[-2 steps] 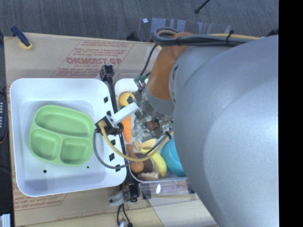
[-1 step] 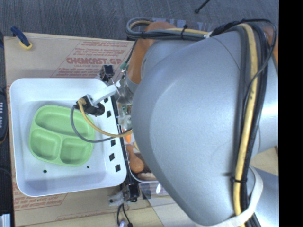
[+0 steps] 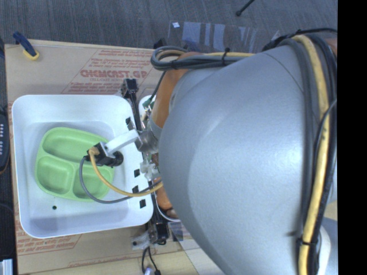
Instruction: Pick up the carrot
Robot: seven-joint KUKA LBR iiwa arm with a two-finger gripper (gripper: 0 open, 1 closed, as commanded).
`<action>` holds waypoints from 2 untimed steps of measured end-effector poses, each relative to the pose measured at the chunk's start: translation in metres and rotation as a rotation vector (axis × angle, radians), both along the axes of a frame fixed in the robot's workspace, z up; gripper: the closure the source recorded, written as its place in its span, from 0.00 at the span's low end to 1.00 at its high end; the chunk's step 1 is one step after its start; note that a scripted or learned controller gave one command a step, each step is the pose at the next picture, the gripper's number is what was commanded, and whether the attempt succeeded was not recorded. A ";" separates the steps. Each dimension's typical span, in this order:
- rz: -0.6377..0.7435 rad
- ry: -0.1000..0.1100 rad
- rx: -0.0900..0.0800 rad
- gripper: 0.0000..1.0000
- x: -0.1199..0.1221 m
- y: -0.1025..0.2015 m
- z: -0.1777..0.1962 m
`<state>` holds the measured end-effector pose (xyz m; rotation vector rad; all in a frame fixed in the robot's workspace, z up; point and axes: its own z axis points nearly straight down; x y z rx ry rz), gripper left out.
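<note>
End effector (image 3: 147, 152): sits low at the right wall of the left bin (image 3: 23, 153), tucked under the wrist. Open or closed: cannot tell, the arm's own bulk covers it. Nothing seen in its hold.

Carrot: cannot tell where it lies from this angle.

Orange band (image 3: 165, 93) shows just above the wrist, with another sliver of it lower down near the bin's front corner.

Arm (image 3: 246, 153): the grey housing comes in from the right and takes up most of the right half of the view, covering the right bin's area. Cable bundle (image 3: 172, 55) is looped over the top of it.

Left bin contents: green divided plate (image 3: 60, 165), lying flat, left of centre, three compartments visible, right edge partly covered by robot hardware. Small dark speck (image 3: 54, 207) on the bin floor near the front wall, just clear of the plate.

Under the bin: cardboard sheet (image 3: 114, 73) with red print, lying on the bench (image 3: 172, 262).

Blue-and-yellow clamp (image 3: 26, 46) at the cardboard's far left corner, well apart from the bin.

Dark object (image 3: 3, 139) at the left frame edge beside the bin, too cropped to identify.

Grey carpet floor (image 3: 86, 7) beyond the bench.
</note>
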<state>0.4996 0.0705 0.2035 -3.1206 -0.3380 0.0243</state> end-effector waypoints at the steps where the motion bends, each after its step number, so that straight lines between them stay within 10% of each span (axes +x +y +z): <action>1: 0.056 -0.008 0.003 1.00 -0.024 0.026 0.061; 2: 0.239 0.003 0.005 1.00 -0.026 0.022 -0.015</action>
